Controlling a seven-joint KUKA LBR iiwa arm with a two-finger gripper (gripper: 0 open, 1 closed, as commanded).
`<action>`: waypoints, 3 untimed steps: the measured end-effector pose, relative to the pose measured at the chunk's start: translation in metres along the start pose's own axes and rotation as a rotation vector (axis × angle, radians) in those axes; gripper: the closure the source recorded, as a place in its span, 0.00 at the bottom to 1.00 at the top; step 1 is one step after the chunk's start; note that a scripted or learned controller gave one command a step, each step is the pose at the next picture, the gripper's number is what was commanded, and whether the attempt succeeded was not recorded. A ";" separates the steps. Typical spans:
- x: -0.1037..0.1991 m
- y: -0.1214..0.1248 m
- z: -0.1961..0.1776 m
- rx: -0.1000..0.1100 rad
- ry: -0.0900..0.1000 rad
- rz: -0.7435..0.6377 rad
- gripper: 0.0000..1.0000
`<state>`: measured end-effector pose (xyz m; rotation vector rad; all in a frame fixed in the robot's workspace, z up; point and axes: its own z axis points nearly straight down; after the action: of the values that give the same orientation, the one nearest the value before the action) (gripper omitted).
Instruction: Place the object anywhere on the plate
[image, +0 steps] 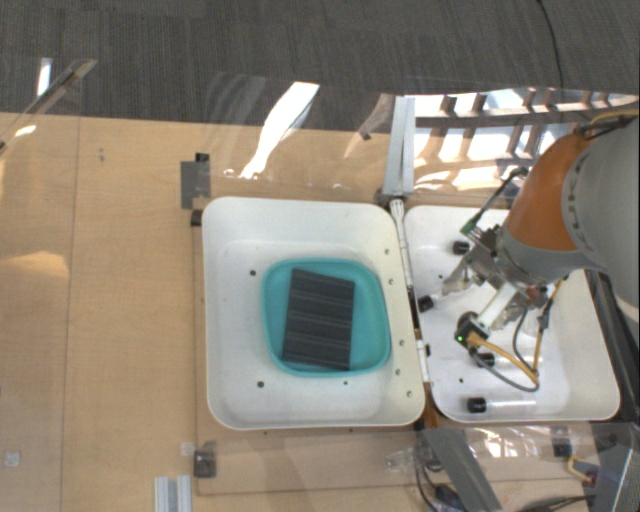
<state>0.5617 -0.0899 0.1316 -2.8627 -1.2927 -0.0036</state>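
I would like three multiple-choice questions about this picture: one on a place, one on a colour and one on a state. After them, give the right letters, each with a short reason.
1. Where does the dark ribbed block lie?
A) on the plate in the left bin
B) on the floor of the right bin
C) on the bench outside both bins

2. What colour is the plate?
A) red
B) turquoise
C) yellow

3. How does the block rest?
A) standing on one edge
B) leaning against the bin wall
C) lying flat

Answers:
1. A, because the plate's rim shows all around the block, inside the left bin.
2. B, because the plate is blue-green against the white bin.
3. C, because the block's broad ribbed face points up at the camera.
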 end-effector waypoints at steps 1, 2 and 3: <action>-0.072 -0.035 -0.039 -0.001 0.001 0.089 0.00; -0.089 -0.018 -0.205 -0.010 0.004 0.358 0.00; -0.134 0.023 -0.279 -0.012 0.004 0.638 0.00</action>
<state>0.4893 -0.2061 0.4108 -3.1326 -0.3302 -0.0165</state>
